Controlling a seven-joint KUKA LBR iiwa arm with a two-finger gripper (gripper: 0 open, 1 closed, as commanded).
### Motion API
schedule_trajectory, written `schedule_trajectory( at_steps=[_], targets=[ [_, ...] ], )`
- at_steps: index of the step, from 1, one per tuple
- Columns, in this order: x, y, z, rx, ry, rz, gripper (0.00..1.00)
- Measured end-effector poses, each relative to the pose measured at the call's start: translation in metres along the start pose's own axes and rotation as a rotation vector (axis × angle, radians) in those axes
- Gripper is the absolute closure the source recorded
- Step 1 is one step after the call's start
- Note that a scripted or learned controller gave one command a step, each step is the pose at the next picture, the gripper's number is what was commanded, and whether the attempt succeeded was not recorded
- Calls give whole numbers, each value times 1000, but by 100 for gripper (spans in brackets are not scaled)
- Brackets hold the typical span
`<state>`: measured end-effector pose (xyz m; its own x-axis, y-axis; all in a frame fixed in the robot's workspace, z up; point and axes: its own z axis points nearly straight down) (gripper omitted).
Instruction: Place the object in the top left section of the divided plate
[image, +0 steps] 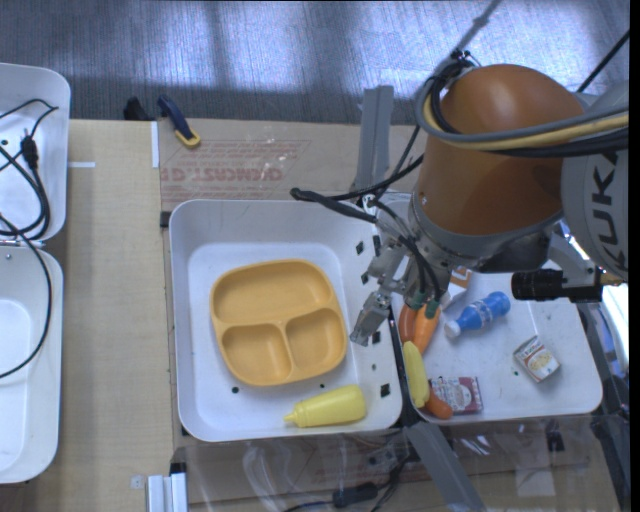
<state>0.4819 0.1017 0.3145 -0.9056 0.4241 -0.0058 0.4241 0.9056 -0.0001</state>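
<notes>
Where bench ends, grey ribbed floor.

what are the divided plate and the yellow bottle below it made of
Divided plate: likely moulded plastic, matte orange-yellow, with soft rounded ridges and even colour. Yellow bottle: probably soft plastic, smooth with a slight sheen; it looks like a toy squeeze bottle.

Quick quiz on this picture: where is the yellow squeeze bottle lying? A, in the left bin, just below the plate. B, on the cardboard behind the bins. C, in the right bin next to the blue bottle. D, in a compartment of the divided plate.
A: the yellow squeeze bottle lies on the left bin floor, just below the divided plate.
</notes>
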Motion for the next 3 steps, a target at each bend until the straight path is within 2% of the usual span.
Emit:
schedule_trajectory(
  at_steps=[1,2,3],
  targets=[
    [-1,1,-9,0,-2,-1,100],
    [-1,1,-9,0,-1,0,0],
    [-3,1,-17,0,-3,-1,100]
  ],
)
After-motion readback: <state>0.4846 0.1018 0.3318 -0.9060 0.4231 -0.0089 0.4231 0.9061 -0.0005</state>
